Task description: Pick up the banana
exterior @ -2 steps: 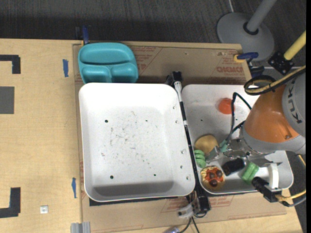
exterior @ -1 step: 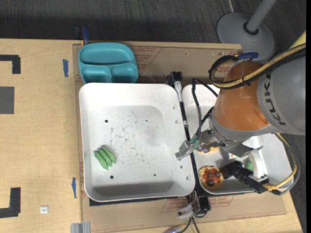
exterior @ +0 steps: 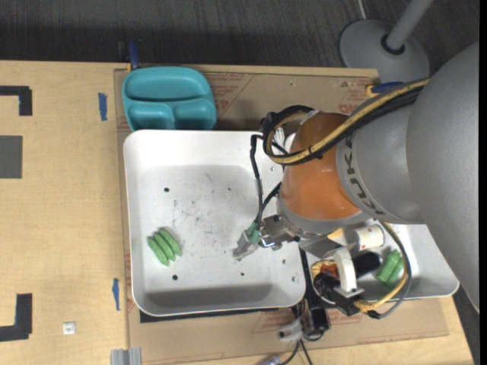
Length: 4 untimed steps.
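A small green ribbed object (exterior: 165, 246), like a bunch of short stubby fruits, lies on the floor of the left white bin (exterior: 144, 166), near its front left corner. My gripper (exterior: 248, 242) hangs low over the right part of the same bin, well to the right of the green object and apart from it. Nothing shows at the gripper's tip. The arm's orange band and grey body cover most of the right bin (exterior: 437, 280).
A teal divided tray (exterior: 169, 99) stands just behind the left bin. A second green piece (exterior: 390, 267) lies in the right bin, partly behind cables. The wooden bench (exterior: 53, 204) extends to the left. A grey lamp base (exterior: 373, 44) sits at the back right.
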Each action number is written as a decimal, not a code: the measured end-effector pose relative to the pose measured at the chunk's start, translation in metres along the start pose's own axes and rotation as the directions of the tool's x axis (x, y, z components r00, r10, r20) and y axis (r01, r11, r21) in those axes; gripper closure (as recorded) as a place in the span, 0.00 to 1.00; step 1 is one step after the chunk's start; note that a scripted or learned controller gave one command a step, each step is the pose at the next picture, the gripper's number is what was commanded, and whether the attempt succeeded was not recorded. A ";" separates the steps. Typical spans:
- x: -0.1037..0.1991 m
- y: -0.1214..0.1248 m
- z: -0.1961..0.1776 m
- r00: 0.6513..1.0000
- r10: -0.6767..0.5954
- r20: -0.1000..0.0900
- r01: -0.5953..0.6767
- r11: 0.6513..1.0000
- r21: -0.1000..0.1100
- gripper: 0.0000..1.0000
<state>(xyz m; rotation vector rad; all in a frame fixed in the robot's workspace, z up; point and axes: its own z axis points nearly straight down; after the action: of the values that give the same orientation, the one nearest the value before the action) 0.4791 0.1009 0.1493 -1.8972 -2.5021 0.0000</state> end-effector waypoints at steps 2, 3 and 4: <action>0.111 0.033 0.063 0.995 -0.103 0.003 0.103 0.995 -0.005 0.00; 0.090 0.099 0.010 0.998 0.070 0.002 -0.070 0.998 -0.001 0.00; 0.055 0.016 -0.242 0.997 -0.083 0.002 0.083 0.997 -0.002 0.00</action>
<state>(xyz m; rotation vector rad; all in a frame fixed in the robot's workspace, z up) 0.4798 0.1574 0.3911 -1.7927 -2.5811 -0.0015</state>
